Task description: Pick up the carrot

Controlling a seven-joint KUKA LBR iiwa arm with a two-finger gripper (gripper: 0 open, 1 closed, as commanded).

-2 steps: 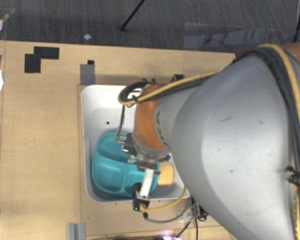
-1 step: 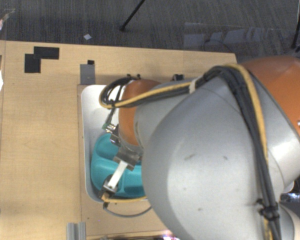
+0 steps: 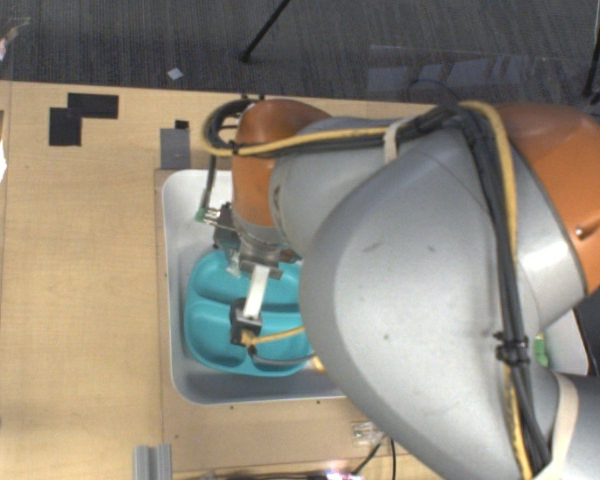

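My gripper (image 3: 250, 260) hangs low over the left bin (image 3: 177, 268), directly above a teal plastic object (image 3: 208, 308) that lies in the bin's middle and front. The grey arm with its orange band covers most of the bin and all of the bench to the right. A thin orange sliver (image 3: 317, 365) pokes out from under the arm's edge at the front of the bin; whether it is the carrot I cannot tell. The wrist hides what lies under the gripper.
The bin's white floor (image 3: 185, 218) shows bare at the back left. Black markers (image 3: 80, 116) and a small grey block (image 3: 175, 148) sit on the wooden bench behind and to the left of the bin.
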